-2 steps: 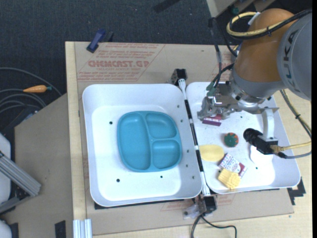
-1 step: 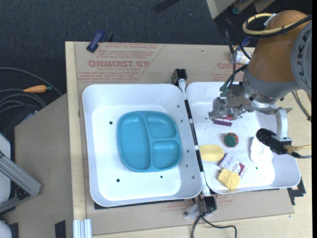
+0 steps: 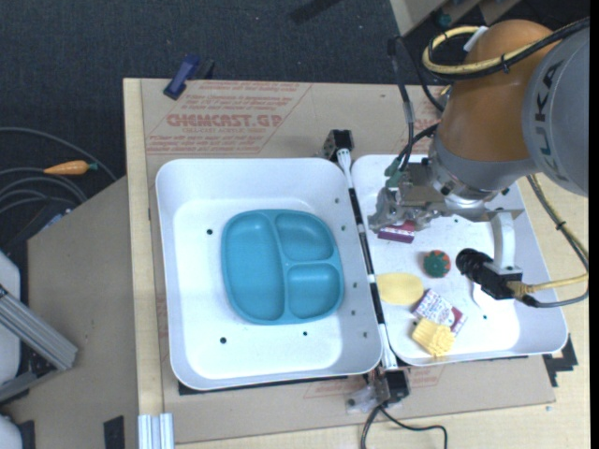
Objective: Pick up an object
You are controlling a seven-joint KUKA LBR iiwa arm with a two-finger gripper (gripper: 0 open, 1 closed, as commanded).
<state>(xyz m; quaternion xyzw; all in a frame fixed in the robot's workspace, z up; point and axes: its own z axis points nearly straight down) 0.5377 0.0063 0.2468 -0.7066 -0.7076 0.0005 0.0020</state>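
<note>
Objects crowd my right bin (image 3: pixel 538 330) — nearest, a yellow block (image 3: pixel 432 338) and patterned packet (image 3: pixel 438 308), then a yellow disc (image 3: pixel 401 288) and green ball (image 3: pixel 436 264). Farther back my gripper (image 3: pixel 404 215) hangs low over a maroon piece (image 3: pixel 396 236). It may slip away — it lies flat.

Grey arm (image 3: pixel 562 110) w/ bulbous orange band (image 3: pixel 487 92), dark lettering on grey shell, yellow & black cables looped on top.
</note>
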